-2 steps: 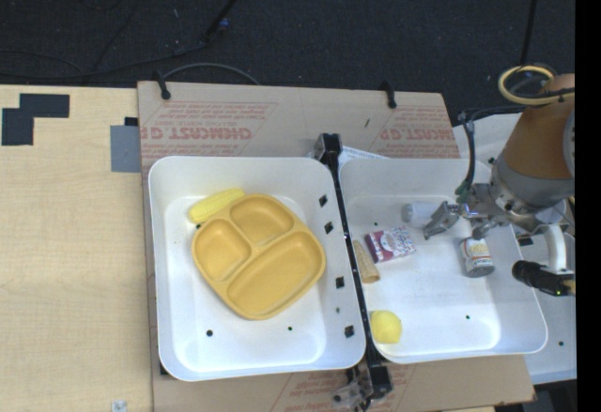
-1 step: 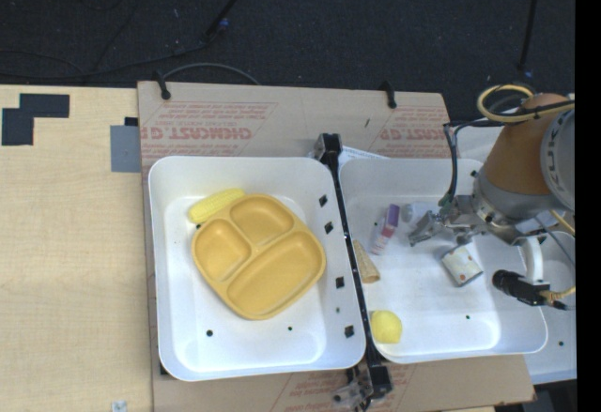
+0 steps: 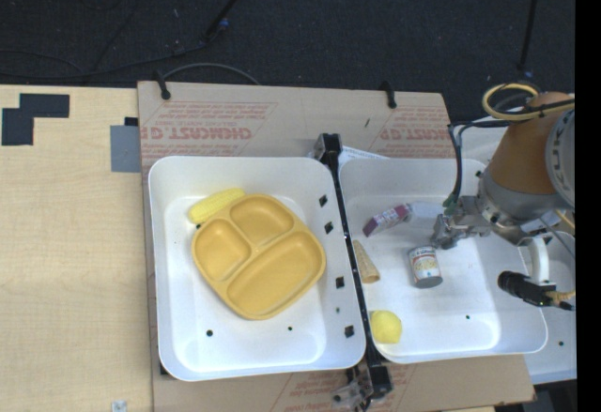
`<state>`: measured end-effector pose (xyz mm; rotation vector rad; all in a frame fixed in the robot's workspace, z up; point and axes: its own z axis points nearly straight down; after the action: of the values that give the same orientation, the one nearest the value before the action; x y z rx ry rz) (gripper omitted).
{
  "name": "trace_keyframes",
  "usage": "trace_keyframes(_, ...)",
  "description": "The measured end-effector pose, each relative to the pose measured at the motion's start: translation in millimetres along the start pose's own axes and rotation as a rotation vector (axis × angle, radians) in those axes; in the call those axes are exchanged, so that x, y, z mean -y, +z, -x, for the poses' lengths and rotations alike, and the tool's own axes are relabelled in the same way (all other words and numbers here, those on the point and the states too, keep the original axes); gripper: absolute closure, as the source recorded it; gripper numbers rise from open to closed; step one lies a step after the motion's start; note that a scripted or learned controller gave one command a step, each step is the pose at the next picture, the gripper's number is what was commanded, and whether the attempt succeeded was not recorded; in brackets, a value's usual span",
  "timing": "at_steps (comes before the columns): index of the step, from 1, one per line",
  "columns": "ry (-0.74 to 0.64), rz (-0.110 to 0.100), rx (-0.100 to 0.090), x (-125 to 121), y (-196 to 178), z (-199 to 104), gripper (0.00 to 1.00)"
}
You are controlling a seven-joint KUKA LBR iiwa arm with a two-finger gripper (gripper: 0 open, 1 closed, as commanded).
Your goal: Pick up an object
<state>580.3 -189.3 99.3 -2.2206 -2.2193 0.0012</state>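
While the arm reaches into the right bin [image 3: 470, 330], we see its tool [image 3: 449, 230] just right of a small can [image 3: 424, 267], gripping nothing. We judge this the approach; next it must centre over the can and descend.

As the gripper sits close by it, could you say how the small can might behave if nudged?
The small can stands upright in the right bin, so a high push may tip it. Once down, its round body would probably roll. It looks rigid.
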Motion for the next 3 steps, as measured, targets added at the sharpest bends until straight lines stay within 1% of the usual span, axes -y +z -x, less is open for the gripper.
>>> trace_keyframes(1, 0.000, 0.002, 0.001, 4, -43, -1, 1.00)
trace_keyframes(3, -0.003, 0.007, 0.003, 6, -170, -6, 1.00)
